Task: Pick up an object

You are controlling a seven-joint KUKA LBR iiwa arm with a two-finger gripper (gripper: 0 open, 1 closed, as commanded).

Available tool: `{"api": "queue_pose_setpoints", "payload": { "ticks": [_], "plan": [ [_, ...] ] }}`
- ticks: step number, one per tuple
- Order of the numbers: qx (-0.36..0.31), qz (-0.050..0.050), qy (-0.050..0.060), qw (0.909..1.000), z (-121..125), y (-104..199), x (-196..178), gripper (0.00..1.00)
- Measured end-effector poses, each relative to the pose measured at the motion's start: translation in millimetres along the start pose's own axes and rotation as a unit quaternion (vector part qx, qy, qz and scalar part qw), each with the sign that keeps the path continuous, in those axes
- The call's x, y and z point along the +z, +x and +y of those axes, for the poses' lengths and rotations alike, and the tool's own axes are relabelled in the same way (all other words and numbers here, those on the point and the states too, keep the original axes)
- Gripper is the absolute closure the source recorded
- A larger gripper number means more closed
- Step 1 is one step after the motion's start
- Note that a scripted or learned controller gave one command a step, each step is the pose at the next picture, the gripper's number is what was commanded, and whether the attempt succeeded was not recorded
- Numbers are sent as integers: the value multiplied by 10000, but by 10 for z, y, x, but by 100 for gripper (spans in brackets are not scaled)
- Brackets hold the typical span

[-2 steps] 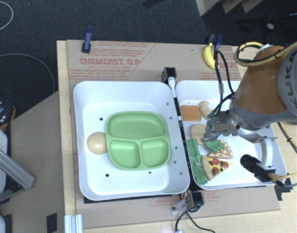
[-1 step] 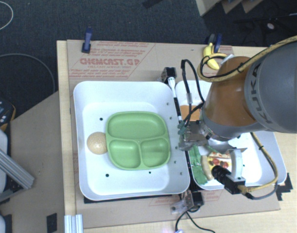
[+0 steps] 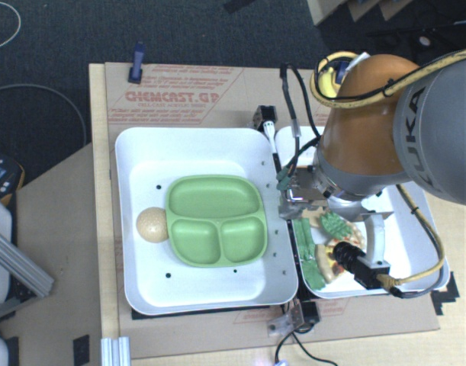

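The arm's orange wrist hangs low over the right bin (image 3: pixel 416 227). My gripper (image 3: pixel 333 221) points down into the near-left part of that bin, and the wrist hides most of it. Right under it lies a small heap of objects: a flat green piece (image 3: pixel 309 259) along the bin's left wall, a green-and-white patterned item (image 3: pixel 336 224), and something yellow-orange (image 3: pixel 355 237). Nothing shows as being held. In the left bin (image 3: pixel 141 280), a green divided tray (image 3: pixel 216 219) lies in the middle with a beige ball (image 3: pixel 151 224) touching its left edge.
The two bins sit side by side on a brown board (image 3: pixel 179 90), with a narrow ridge between them. A small blue object (image 3: pixel 136 63) lies on the board's far edge. Cables (image 3: pixel 290 105) run down from the far side to the arm.
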State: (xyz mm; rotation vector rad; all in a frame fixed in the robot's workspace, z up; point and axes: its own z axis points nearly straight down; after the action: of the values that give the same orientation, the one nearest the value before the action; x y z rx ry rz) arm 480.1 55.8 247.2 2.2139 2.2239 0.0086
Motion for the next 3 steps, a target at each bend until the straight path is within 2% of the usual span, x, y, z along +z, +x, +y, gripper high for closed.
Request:
{"api": "queue_pose_setpoints", "payload": {
  "ticks": [1, 3],
  "plan": [
    [56, -15, 75, 10000, 15, -472, 661, 100],
    [31, -9, 19, 10000, 39, -437, 424, 100]
  ]
}}
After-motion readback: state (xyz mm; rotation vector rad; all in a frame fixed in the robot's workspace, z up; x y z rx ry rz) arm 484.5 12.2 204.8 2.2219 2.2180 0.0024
